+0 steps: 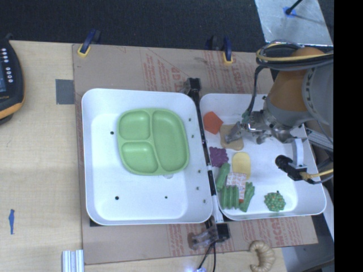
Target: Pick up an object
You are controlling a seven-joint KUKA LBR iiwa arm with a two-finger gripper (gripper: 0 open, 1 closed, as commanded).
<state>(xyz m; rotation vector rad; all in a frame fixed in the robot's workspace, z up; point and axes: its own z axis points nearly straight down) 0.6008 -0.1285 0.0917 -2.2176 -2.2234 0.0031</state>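
Camera view looks down on the right bin [315,205], where the toy foods lie in its left half: one orange-red piece [212,122] near the top, one tan piece [232,135] just beside it, one purple cluster [218,154] below, one pale yellow piece [241,164], a bunch of green pods [229,194] with a small white-and-red piece [236,179] on them, and one green grape-like bunch [274,200] apart toward the lower right. The gripper [245,127] hangs low over the tan piece; whether its fingers are apart or together cannot be told from this angle, and nothing is plainly seen between them. The grey arm [295,89] with its orange band enters from the right. The left bin [102,203] carries one green three-compartment plate [153,140]. Both bins sit on a brown cardboard sheet [142,67] held by two clamps [86,44] along its far edge, on a light wooden tabletop [34,180]. A dark handheld controller [8,78] rests at the tabletop's left edge.
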